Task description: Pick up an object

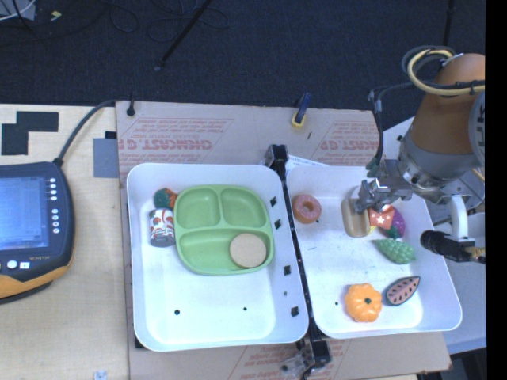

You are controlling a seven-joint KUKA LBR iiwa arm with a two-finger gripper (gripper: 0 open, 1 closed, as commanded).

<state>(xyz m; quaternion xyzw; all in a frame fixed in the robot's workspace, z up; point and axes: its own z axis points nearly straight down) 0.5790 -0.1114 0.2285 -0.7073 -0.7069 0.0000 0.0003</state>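
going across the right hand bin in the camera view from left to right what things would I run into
Pink frosted ring doughnut → tan upright cup-shaped piece → round orange toy pumpkin → bumpy green toy fruit. The red and purple toy under the claw and the dark slice with a pink centre overlap these in order, so I left them out.

This was a robotics lab, not a home or kitchen. A teach pendant (32,224) with a lit screen lay at the bench's left edge, its cable running off behind. Two white bins (206,323) sat side by side on printed cardboard sheets (198,137), with cables (142,6) trailing over dark carpet beyond the far edge. The bins' contents were toy foods, such as a plastic pumpkin (364,302).
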